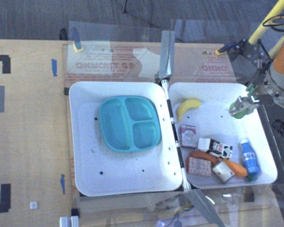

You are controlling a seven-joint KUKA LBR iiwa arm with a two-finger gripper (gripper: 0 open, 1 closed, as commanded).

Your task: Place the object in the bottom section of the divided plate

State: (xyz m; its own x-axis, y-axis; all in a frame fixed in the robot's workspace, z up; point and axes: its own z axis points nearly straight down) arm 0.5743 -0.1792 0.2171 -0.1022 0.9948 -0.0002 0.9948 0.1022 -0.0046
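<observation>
While the tool [243, 107] hangs over the right white bin [262, 126] near its far right edge, we cannot tell what its state is. We see the teal divided plastic plate [129, 123] alone in the left white bin [85, 164]. Across the right bin lie a yellow banana [188, 107], a small printed card [188, 136], a black-and-white packet [220, 148], an orange carrot [237, 167] and a blue bottle [249, 158]. Both bins sit on a light wooden table [26, 141], with grey carpet [38, 4] beyond.
</observation>
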